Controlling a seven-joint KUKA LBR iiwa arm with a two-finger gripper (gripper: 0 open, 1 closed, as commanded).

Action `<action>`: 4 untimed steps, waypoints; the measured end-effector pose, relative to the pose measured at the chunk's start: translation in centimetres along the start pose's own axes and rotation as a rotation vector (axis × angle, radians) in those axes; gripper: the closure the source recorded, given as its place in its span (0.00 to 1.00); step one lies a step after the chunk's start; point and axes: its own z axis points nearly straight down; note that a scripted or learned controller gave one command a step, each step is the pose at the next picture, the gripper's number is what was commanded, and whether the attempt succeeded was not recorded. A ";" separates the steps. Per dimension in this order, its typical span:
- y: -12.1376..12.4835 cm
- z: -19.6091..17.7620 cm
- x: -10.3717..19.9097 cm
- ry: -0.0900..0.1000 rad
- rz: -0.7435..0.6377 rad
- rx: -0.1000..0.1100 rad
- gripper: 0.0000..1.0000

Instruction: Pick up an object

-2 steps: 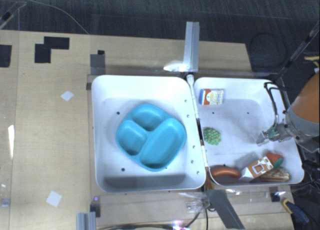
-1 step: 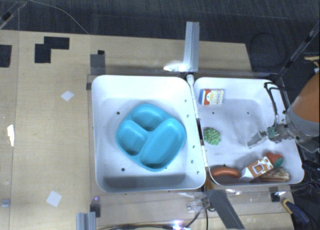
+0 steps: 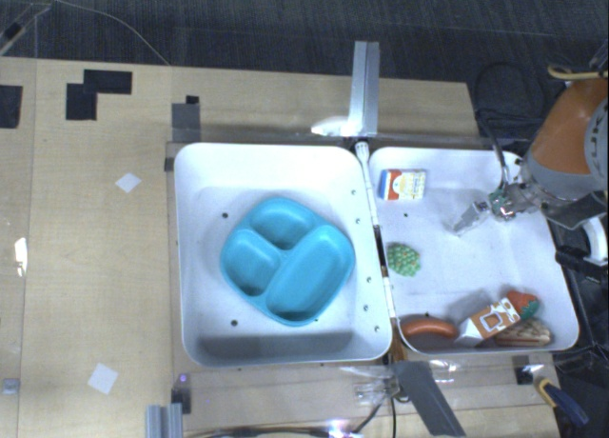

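Observation:
My gripper (image 3: pixel 466 219) hangs over the upper middle of the right bin (image 3: pixel 561 279), reaching in from the right, with nothing seen in it. A small white and orange box (image 3: pixel 402 184) lies to its left near the bin's back wall. A green bumpy ball (image 3: pixel 403 259) sits below the box, beside the divider. Along the front wall lie a red sausage (image 3: pixel 430 328), a white and orange carton (image 3: pixel 492 320), an orange carrot (image 3: pixel 521 305) and a brown bread-like piece (image 3: pixel 525 335). The gripper touches none of these.
The left bin (image 3: pixel 195 236) holds a blue divided plate (image 3: pixel 287 260). A metal post (image 3: pixel 365 89) stands behind the divider between the bins. Black cables (image 3: pixel 495 93) run behind the right bin. The wooden bench (image 3: pixel 86 265) stretches to the left.

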 end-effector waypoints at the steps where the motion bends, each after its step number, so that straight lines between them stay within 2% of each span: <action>1: -9.3 -1.8 10.3 0.003 -0.067 0.003 0.00; 2: -6.1 -7.4 6.0 0.000 -0.529 -0.001 0.00; 3: -10.8 -0.3 4.5 -0.004 -0.494 -0.006 0.00; 4: -10.5 -1.6 4.3 -0.012 -0.491 -0.013 1.00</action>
